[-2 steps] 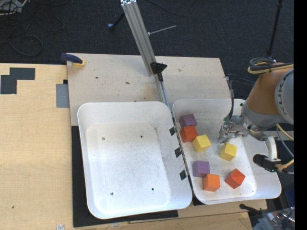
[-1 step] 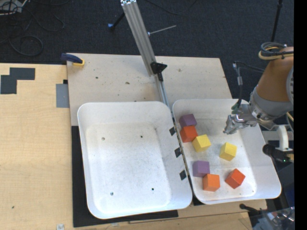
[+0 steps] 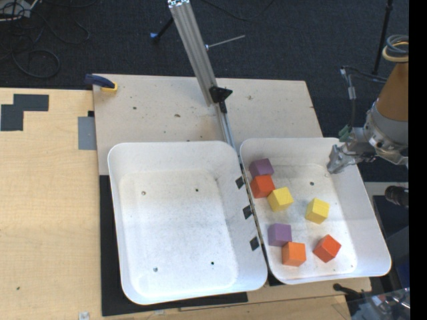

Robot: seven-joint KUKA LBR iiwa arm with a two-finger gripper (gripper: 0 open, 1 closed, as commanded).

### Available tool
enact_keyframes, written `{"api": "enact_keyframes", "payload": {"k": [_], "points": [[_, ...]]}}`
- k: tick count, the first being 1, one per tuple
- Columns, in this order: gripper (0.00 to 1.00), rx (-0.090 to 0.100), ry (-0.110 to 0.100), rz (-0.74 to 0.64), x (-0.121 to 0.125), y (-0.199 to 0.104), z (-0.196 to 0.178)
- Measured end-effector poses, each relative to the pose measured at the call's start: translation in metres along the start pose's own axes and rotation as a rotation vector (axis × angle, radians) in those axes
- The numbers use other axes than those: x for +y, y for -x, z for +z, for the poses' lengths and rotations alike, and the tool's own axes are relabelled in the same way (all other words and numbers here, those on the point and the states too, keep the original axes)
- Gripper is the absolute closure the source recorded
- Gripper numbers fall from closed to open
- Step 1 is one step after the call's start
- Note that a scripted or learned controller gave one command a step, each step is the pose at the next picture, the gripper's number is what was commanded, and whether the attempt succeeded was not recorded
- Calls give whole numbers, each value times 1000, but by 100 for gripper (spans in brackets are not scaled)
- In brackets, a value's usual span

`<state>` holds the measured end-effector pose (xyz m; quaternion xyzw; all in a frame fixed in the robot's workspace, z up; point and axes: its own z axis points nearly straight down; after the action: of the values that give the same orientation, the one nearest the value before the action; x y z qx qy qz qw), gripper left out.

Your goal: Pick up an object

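1. I see the pale wooden bench point(image 3: 200, 109) bearing two shallow white plastic bins side by side; the left bin point(image 3: 180, 222) shows a speckled floor, the right bin point(image 3: 360, 212) holds seven small blocks
2. A slanted silver aluminium rail point(image 3: 197, 49) rises from the bench's far side, ending by the gap between the bins
3. The grey arm with its orange band point(image 3: 397, 89) comes in from my right, above the right bin's far right corner
4. The two-finger gripper point(image 3: 335, 160) hangs over the right bin's far right part, well apart from every block; I cannot tell how its tips are set, since they blur into one grey shape
5. Blocks near the dividing edge: a purple cube point(image 3: 261, 167) touching an orange-red cube point(image 3: 261, 185) just in front of it, with a yellow cube point(image 3: 280, 198) just beside that
6. A second yellow cube point(image 3: 317, 210) sits alone mid-bin
7. Near the front wall: a second purple cube point(image 3: 279, 233) touching an orange cube point(image 3: 293, 253), and a red cube point(image 3: 327, 248) near them on the right
8. A small blue and yellow clamp point(image 3: 101, 83) lies at the bench's far left corner
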<state>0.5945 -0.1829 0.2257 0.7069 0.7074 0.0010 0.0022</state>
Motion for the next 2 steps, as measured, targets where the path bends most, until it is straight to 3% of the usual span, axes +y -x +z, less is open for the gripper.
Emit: {"api": "enact_keyframes", "payload": {"k": [1,2], "points": [[100,0,-1,-1,1,1,-52],[100,4,-6,-4,9,-53,-54]]}}
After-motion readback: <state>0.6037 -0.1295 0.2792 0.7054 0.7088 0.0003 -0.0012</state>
